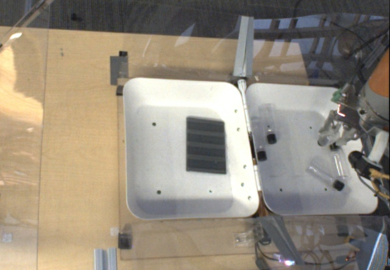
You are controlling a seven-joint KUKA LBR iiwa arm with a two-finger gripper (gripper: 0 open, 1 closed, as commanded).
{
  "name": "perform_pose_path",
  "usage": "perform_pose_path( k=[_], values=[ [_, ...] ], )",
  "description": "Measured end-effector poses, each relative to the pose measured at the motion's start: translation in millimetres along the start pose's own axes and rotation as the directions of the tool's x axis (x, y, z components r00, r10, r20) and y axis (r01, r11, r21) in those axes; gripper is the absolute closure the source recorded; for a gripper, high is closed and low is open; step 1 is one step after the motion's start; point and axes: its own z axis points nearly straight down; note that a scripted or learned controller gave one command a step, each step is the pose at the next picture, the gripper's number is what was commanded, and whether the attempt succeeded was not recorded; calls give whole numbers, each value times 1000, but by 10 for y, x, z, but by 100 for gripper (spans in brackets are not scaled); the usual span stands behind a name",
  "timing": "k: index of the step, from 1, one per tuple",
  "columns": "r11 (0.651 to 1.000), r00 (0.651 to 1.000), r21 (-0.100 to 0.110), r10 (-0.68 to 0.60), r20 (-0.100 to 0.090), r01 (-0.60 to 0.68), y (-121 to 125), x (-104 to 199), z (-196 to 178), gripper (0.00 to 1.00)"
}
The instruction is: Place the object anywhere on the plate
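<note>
Task not yet done. The dark ridged plate (206, 144) lies bare in the left bin (143, 202). The gripper (334, 136) hangs over the right bin (286, 202); how its jaws stand, and whether they hold anything, cannot be told. Small clear objects (324, 172) lie just below it, apart from the plate.

We are seeing the gripper (334, 136) hanging over the right bin (292, 198), the dark ridged plate (206, 144) lying in the left bin (146, 195).

Two smooth, matt white plastic bins (140, 141) sit on a pale wood-grain bench (67, 141); the ribbed plate (206, 144) looks dark matt.
</note>
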Motion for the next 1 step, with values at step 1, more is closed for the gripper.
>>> perform_pose_path(
  k=[1],
  values=[
    [991,991,2,135,0,-135,237,738,-148,100]
  ],
)
